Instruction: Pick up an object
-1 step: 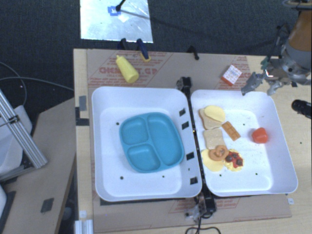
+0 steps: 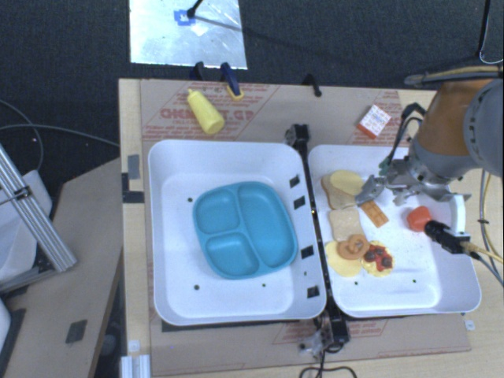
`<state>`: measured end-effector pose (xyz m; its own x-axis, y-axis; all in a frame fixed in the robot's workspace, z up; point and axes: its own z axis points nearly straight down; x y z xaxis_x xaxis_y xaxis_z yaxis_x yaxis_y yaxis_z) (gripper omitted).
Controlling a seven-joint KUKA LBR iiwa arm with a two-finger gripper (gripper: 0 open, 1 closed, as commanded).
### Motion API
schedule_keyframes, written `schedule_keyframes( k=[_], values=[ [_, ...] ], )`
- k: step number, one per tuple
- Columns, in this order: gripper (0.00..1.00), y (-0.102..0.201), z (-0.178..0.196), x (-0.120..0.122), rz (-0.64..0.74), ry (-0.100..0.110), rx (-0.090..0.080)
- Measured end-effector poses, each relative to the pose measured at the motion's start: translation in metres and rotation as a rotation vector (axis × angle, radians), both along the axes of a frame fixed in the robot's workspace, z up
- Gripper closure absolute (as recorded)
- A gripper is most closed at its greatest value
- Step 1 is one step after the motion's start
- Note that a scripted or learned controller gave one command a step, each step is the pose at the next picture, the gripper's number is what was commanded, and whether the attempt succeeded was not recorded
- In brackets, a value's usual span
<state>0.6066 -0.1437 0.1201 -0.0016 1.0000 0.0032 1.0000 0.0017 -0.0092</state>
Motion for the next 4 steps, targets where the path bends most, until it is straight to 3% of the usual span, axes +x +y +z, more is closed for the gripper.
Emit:
schedule_keyframes(
  k=[1,2,3,4],
  values=[
    [0.00,0.000,-0.036,0.008,0.002,-0.011,-0.003],
    [1.00,0.000,-0.021,0.010,0.000,-0.018,-0.004],
    [0.00,0.000,-0.022,0.010,0.000,-0.017,-0.004],
    [0.00,0.033,-0.034,0.034,0.007,-0.015,-0.004]
  ],
)
